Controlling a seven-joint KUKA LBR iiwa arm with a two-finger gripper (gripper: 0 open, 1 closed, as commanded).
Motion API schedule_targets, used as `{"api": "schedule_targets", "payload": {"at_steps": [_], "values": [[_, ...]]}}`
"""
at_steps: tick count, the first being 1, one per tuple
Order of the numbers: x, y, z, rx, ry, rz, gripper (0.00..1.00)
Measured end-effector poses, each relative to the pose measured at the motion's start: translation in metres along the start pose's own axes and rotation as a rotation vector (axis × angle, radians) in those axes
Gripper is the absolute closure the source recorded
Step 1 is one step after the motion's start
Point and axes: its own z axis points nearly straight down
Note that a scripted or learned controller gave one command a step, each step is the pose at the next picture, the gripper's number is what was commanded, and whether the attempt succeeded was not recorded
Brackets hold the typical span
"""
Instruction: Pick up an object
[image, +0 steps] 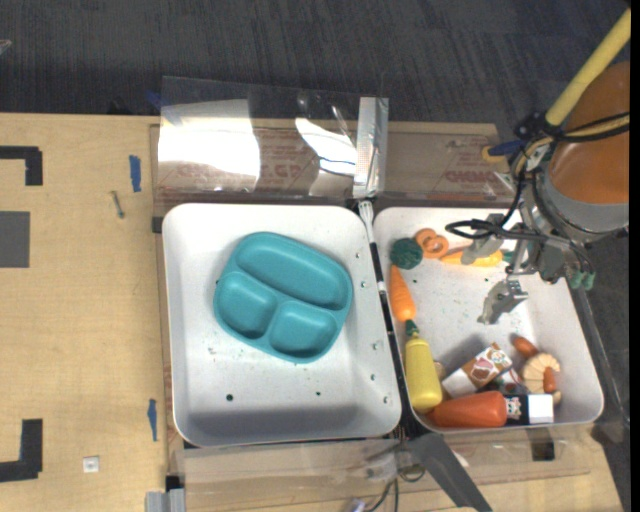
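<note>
Nearest me along the right bin's (585, 330) front lie the red pepper (468, 409) and yellow bottle (421, 374); my tool (503, 298) hangs above bare floor mid-bin grasping nothing, whether spread or clenched I cannot tell, so I judge the approach step, needing a descent onto one

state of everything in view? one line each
teal tray: lying flat, right way up, in the left bin
yellow bottle: lying on its side in the right bin
carrot: lying along that bin's left wall
red pepper: lying on its side at the near edge
small carton: tipped over
gripper: hangs above the right bin, holding nothing visible
</note>
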Motion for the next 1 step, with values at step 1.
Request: {"api": "schedule_targets", "payload": {"at_steps": [1], "values": [[0.0143,-0.082,0.0787,-0.001,0.008,-0.074,0.0]]}}
